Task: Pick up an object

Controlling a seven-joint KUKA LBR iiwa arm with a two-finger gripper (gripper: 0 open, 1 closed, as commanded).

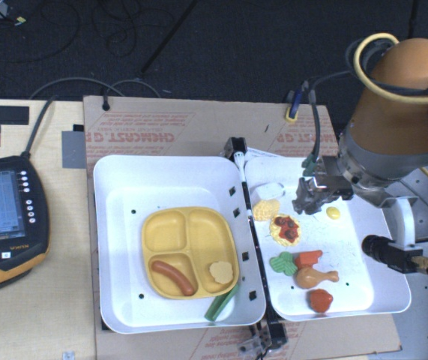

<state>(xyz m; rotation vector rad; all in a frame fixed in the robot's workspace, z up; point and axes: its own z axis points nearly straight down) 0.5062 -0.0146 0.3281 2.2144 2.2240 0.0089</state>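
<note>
While the yellow divided plate [187, 257] sits in the left bin, the pizza piece [285, 229] lies in the right bin [382, 295], just left of and below the claw [312, 199]; whether the claw grips anything cannot be told.

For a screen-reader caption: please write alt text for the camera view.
A grey and orange robot arm holds its gripper low over the right white bin, above toy foods including a chicken drumstick. The left bin holds a yellow divided plate with a sausage.
</note>
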